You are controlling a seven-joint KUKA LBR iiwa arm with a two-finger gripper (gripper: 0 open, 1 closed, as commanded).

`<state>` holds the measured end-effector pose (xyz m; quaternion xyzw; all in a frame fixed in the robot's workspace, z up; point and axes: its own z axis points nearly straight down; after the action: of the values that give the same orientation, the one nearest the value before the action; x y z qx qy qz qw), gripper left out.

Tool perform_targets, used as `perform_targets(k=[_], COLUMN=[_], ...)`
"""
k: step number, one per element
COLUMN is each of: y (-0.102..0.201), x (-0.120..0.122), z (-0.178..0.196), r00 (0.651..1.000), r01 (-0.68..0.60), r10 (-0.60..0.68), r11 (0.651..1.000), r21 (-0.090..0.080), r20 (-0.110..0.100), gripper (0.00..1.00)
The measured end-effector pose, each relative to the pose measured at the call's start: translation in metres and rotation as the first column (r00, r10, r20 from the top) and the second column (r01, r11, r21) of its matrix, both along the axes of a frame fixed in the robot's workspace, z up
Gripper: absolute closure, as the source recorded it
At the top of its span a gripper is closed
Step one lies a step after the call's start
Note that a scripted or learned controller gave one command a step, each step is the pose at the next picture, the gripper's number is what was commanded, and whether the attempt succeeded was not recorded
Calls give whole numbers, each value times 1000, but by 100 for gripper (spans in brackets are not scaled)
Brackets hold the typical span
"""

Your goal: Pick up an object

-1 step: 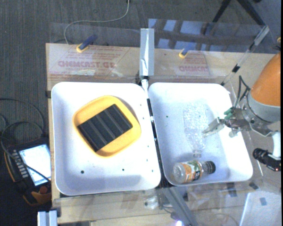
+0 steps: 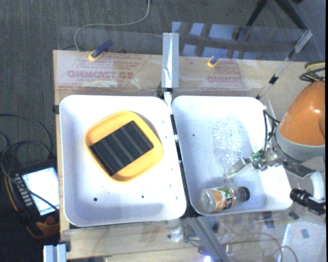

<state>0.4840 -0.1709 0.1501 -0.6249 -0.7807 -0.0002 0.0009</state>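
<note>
Objects you could pick lie in both bins, so take the right white bin as your landmark: inside it, near its front wall, a small clear plastic bottle with a white cap end and an orange-and-green label lies on its side, and above that, towards the middle of the bin, a crumpled clear plastic bottle lies lengthwise, its surface dimpled and glinting. You will find the gripper at the right side of this bin, low over the floor, just right of the crumpled bottle's lower end and above and to the right of the labelled bottle; a thin pale part reaches from it towards the crumpled bottle, but whether its fingers stand apart or together you cannot tell, and nothing is visibly held between them. The arm's orange band bulks over the bin's right rim. Left of the landmark bin, touching it along a shared edge, the left white bin holds a yellow rounded-square plastic dish with a black ribbed panel set in its top, lying flat and turned at a slant, well apart from the gripper.
</note>
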Motion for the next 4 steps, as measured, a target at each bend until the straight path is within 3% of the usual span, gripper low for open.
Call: perform_targets(k=[1,2,3,4], y=[-16,-16,-22,-19], x=[2,2,14,101], z=[33,33,-33,-59], r00=[999,999,1000,961], r01=[-33,-33,-16,276], r10=[33,33,16,-275], r11=[999,999,1000,961], r21=[0,0,-1,-3], r20=[1,1,-1,12], gripper=[0,0,0,0])
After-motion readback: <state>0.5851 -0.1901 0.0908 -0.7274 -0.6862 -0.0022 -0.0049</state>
